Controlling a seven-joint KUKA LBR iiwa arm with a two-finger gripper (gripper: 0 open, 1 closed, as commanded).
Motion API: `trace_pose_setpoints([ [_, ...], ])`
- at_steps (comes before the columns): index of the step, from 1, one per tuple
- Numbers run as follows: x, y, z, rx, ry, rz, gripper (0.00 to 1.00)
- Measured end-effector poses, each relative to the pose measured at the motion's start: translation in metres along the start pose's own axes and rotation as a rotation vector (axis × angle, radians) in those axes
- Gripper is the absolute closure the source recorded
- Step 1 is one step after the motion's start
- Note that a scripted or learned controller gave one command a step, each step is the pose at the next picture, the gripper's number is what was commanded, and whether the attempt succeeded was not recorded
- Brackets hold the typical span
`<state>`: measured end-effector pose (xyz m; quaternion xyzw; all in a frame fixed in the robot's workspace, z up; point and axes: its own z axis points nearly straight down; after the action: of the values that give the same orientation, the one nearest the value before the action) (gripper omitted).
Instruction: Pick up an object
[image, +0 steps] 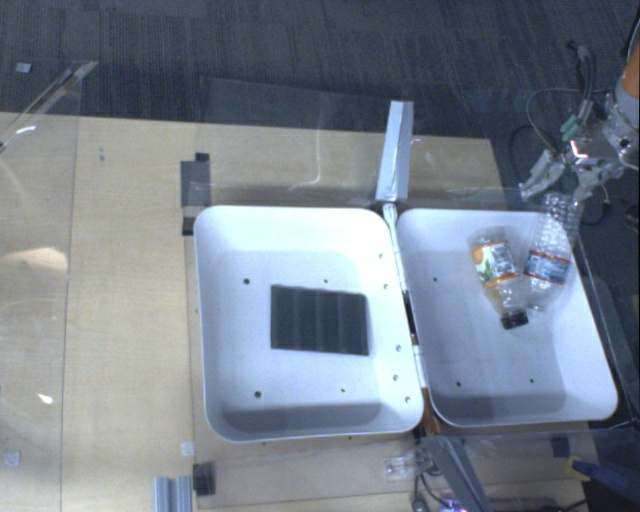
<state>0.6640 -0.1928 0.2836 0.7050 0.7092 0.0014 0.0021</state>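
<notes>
Two clear plastic bottles lie in the right bin (470, 385), at its back right. One bottle (548, 258) has a blue and white label and points toward the bin's far edge. The other bottle (497, 272) has an orange and green label and a black cap at its near end. The two touch near their lower ends. My gripper (562, 185) hangs above the far right corner of the right bin, just beyond the blue-labelled bottle's far end. Its fingers (536, 178) are spread open with nothing between them.
The left bin (230, 380) holds a dark ribbed rectangular pad (320, 320) in its middle. A grey metal post (395, 150) stands behind the gap between the bins. Cables hang at the upper right by the arm.
</notes>
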Motion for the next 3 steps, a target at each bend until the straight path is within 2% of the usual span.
trace_pose_setpoints([
  [1, 0.022, 0.006, 0.076, 0.0, 0.001, -0.237, 0.0],
  [2, -0.004, 0.002, 0.194, 0.015, 0.004, -0.428, 0.0],
  [3, 0.025, -0.038, 0.195, -0.004, 0.0, -0.417, 0.0],
])
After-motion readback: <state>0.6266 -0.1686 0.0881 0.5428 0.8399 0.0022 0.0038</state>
